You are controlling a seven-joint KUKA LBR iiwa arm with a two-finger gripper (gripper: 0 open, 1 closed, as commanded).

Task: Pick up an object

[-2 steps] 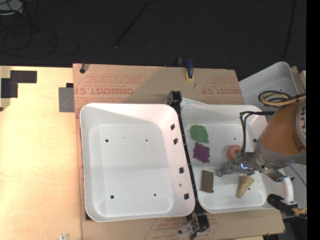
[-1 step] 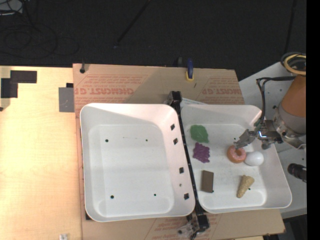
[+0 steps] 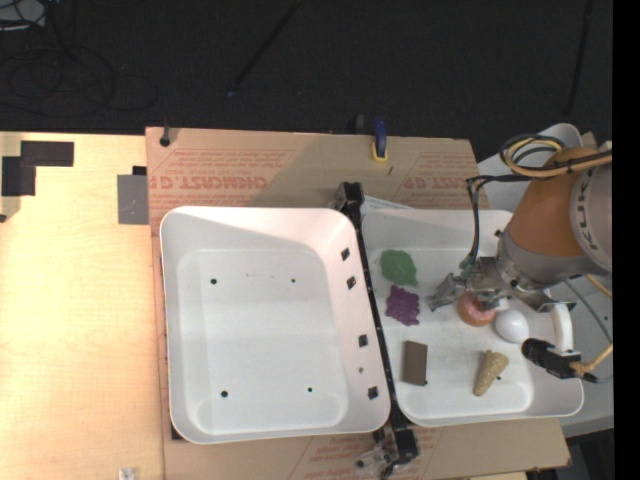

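My gripper (image 3: 466, 290) is low over the right bin (image 3: 440, 408), at its right side. Just below it lies a pink-orange ring-shaped piece (image 3: 477, 313), partly covered by the gripper; whether they touch is unclear. A white egg-like ball (image 3: 512, 325) rests next to the ring on the right. Left of the gripper lie a green lump (image 3: 398, 265) and a purple lump (image 3: 403, 305). A brown block (image 3: 415, 362) and a tan cone (image 3: 489, 370) sit nearer the front of the bin.
The left bin (image 3: 190, 268) stands beside the right one, their rims joined by a black clip strip (image 3: 362, 298). Both rest on cardboard (image 3: 260, 168) on a wooden bench (image 3: 70, 318). The arm's orange band (image 3: 545, 218) rises over the right bin's far right.
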